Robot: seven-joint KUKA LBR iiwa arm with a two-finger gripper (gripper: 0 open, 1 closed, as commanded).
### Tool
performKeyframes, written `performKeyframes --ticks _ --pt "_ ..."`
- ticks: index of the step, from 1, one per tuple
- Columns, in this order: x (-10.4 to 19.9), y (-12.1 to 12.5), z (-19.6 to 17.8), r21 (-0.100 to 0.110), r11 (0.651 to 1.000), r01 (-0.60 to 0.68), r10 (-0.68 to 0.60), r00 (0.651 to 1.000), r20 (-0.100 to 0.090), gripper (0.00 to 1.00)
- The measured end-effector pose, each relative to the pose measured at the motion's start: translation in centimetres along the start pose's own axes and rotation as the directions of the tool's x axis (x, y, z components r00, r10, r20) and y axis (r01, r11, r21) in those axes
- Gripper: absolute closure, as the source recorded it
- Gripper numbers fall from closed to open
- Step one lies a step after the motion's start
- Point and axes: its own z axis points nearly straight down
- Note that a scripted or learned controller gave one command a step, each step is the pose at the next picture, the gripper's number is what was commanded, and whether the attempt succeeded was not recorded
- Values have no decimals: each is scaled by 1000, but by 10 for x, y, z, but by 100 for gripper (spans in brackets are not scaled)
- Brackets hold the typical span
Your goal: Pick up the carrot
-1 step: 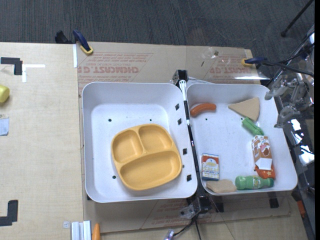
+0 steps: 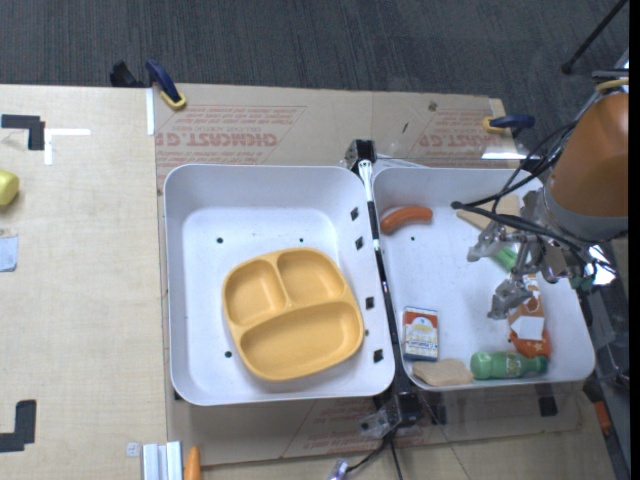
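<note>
End effector point(image 2: 515, 286) fingers apart, empty, over right bin's point(image 2: 440, 313) right edge; carrot point(image 2: 528, 330) just below it near the front-right corner.

left of the gripper point(image 2: 510, 298), across the divider, the left bin point(image 2: 190, 268) carries a yellow divided plate point(image 2: 290, 313). in the right bin point(image 2: 440, 268), a small printed box point(image 2: 421, 333) stands just left of and nearer than the gripper. a green bottle point(image 2: 508, 365) lies on its side right in front of it, a tan flat piece point(image 2: 443, 373) touching the bottle's left end. beyond the gripper, a blue clamp point(image 2: 510, 123) grips the cardboard sheet point(image 2: 300, 128).
</note>
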Motion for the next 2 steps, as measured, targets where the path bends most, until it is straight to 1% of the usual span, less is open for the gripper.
performKeyframes --ticks 1,2 --pt "1 54 67 -1 987 158 -158 987 -1 0" --pt "-107 97 -34 0 935 354 -354 935 5 0"
